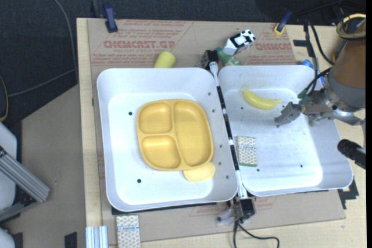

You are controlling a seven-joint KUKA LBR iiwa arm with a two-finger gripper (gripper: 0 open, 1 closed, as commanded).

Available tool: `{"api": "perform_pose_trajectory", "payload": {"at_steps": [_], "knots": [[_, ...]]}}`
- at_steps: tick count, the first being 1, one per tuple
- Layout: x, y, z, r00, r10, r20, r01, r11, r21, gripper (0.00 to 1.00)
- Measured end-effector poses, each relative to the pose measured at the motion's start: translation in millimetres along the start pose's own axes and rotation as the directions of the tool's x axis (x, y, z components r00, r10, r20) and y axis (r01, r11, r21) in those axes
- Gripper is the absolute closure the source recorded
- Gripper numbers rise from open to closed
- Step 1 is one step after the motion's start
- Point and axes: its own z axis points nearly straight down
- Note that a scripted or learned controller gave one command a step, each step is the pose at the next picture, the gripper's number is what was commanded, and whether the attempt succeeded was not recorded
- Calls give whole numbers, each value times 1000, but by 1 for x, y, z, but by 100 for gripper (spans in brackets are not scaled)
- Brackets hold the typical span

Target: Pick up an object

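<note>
Gripper (289,114) fingers look spread apart, with nothing between them. The gripper hangs over the right bin (325,174), just beside the banana (261,100), on the banana's right and a little lower.

The banana looks like the nearest thing to pick up. To do it well, the gripper should slide over the banana's fat middle, go straight down, and close across the short way. The banana is curved and smooth, so a pinch near a tip could make it slip out.

From big to small: the left bin (116,125), far left of the banana, is white, shallow and shiny with round corners. The yellow plate (174,134) lies in that bin. It is hard plastic with three dips. A small yellow piece (199,173) peeks out from under the plate. The flat packet (246,151) sits below the banana, a thin rectangle with printing on it.
</note>
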Motion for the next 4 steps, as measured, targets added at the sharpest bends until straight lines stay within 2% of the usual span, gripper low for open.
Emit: {"api": "perform_pose_trajectory", "payload": {"at_steps": [1, 2, 3, 4], "knots": [[29, 49, 102, 1000, -1, 0, 1, 1000, -1, 0], [22, 103, 102, 1000, -1, 1, 1, 1000, -2, 0], [16, 138, 103, 1000, -1, 0, 1, 1000, 7, 0], [55, 139, 102, 1000, -1, -1, 1, 1000, 5, 0]]}}
